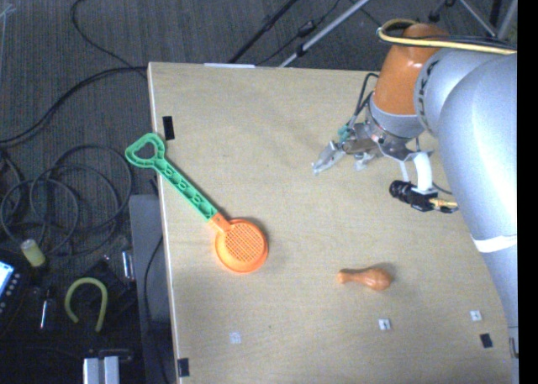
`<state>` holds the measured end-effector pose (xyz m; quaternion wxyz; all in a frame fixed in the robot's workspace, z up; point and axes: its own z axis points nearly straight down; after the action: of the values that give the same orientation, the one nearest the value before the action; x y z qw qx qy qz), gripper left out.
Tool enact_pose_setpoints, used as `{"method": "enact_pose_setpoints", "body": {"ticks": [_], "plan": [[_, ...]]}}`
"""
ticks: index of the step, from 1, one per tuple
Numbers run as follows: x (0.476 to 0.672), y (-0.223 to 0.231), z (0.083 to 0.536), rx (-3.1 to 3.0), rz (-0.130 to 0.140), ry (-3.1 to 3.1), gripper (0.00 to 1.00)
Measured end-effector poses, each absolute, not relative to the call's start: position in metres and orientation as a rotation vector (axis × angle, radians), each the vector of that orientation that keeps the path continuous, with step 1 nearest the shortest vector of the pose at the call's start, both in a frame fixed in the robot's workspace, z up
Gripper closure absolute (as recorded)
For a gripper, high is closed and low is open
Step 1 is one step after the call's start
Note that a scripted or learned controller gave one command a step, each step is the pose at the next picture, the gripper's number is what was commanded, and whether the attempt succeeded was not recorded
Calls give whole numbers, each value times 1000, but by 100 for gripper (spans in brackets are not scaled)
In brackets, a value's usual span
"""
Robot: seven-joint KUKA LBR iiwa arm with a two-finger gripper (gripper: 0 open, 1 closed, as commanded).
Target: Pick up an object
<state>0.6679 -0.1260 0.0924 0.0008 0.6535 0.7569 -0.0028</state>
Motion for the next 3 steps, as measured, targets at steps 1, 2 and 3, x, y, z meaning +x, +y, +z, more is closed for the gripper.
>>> {"method": "enact_pose_setpoints", "body": {"ticks": [1,2,3], "plan": [[668,-185,111,1852,-3,2534,0],[668,-185,111,1851,-4,2535,0],[669,-155,84,1354,-1,2834,0]]}}
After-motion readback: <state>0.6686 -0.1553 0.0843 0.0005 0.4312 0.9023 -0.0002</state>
